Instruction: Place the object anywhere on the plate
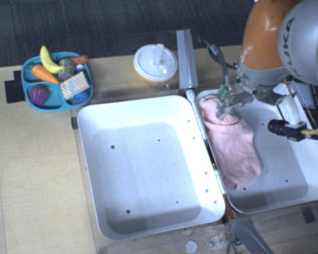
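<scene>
Claw (225, 106) sits at the top end of the pink cloth (232, 148) in the right bin (309, 184); I can't tell whether it grips. Below the claw the cloth runs lengthwise, while the plate (57, 80) waits far left on the counter (32, 189).

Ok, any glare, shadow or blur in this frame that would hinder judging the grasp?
Camera view: soft overall; even light with mild shadow along the left bin near wall; glare streaks on the clear panel at left; the gripper over the pink cloth is small and blurry.
</scene>
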Robot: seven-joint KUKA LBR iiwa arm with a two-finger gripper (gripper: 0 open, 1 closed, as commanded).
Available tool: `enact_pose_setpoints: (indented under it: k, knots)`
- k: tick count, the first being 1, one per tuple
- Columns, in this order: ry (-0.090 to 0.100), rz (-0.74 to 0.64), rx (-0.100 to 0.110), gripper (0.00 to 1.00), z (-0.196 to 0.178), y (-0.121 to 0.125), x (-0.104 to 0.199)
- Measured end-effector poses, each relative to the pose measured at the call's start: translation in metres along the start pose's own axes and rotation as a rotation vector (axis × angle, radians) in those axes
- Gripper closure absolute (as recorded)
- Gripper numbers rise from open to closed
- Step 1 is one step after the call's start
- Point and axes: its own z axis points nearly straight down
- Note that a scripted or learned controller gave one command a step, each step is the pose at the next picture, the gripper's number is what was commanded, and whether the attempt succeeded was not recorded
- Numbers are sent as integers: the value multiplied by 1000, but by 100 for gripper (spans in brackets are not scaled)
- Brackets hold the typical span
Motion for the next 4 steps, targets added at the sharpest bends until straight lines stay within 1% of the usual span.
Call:
enact_pose_setpoints:
  k: [1, 2, 3, 4]
  knots:
    - [-1, -8, -4, 100, -41, 3, 1]
    - [-1, -414, -5, 100, -52, 20, 49]
    - [-1, -817, -7, 100, -47, 32, 90]
    - [-2, -1218, -9, 100, -46, 47, 140]
